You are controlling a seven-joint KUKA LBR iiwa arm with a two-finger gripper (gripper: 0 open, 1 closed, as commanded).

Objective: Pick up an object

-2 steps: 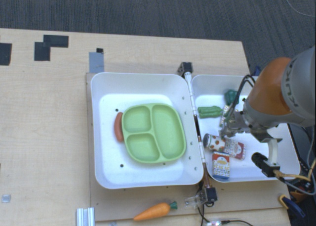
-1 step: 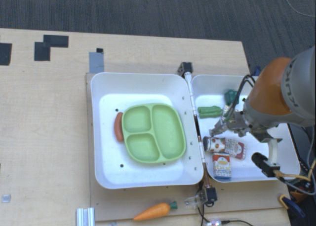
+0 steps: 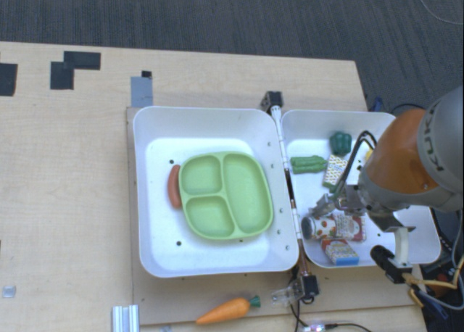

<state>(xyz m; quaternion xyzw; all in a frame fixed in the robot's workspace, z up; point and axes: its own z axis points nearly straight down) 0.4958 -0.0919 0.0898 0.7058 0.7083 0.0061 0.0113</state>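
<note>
The likeliest target, a small can (image 3: 307,227), lay on its side in the right bin (image 3: 428,251), close to that bin's left wall and just beside the pincer (image 3: 324,207). The pincer hung low over the bin, its tip just up and to the right of the can; whether it touched the can could not be told, and whether it was spread or pressed together could not be told either. Nothing was seen pinched in it.

Judging from this, the step in hand was the descent onto a target, with no lift begun. The next move would call for the pincer to centre on one thing, close on it and rise without catching the bin wall.

Around the can lay a printed packet (image 3: 349,228), a small box (image 3: 341,252), a green pickle (image 3: 308,164), a dark green lump (image 3: 340,140) and a dotted card (image 3: 333,171). The left bin (image 3: 145,178) held a green tray (image 3: 225,195) with a sausage (image 3: 174,186) beside it, and a carrot (image 3: 226,311) lay on the bench, well apart
</note>
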